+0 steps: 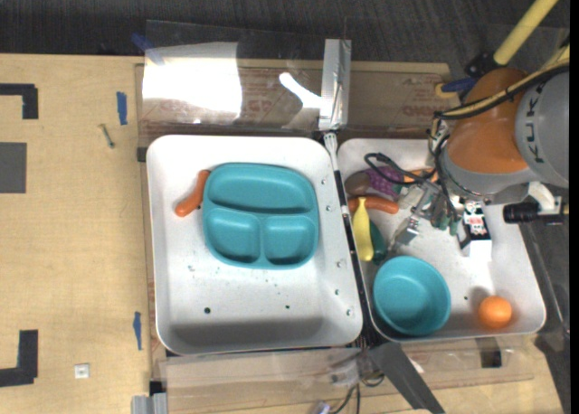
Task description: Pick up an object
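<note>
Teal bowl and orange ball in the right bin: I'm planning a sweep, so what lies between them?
Nothing: in the camera view, bare white bin floor separates the teal bowl from the orange ball.

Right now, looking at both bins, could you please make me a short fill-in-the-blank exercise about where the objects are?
1. The teal divided tray lies in the ____ bin.
2. The round teal bowl shares its bin with an orange ball, which lies to the bowl's ____.
3. The yellow banana lies against that bin's ____ wall.
4. An orange carrot touches the tray's ____ edge.

Missing words: left; right; left; left
</note>
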You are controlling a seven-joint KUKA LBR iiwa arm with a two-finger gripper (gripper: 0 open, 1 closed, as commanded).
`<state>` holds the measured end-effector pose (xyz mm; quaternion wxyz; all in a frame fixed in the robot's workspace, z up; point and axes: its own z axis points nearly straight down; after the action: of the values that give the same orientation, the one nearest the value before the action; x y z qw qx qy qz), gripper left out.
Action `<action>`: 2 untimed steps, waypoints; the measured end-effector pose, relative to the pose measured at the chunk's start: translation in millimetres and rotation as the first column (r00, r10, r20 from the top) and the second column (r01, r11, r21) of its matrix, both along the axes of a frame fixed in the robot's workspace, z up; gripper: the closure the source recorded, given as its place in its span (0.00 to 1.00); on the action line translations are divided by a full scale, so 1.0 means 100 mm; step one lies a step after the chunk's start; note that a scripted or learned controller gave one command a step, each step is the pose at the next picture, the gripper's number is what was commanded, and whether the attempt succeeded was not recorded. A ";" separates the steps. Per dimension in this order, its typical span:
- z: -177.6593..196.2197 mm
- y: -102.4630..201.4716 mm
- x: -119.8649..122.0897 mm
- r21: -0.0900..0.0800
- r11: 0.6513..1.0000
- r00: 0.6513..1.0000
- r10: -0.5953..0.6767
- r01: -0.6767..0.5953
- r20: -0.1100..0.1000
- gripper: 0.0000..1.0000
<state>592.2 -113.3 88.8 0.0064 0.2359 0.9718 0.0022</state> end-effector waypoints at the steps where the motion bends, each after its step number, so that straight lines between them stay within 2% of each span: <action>1: 0.03 -0.27 -0.43 -0.008 0.999 0.999 -0.047 0.047 0.013 0.00; 2: -0.01 -0.70 0.30 -0.005 0.988 0.988 0.152 -0.152 -0.004 0.00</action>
<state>622.1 -182.9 87.6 0.0050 0.1609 0.9870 -0.0004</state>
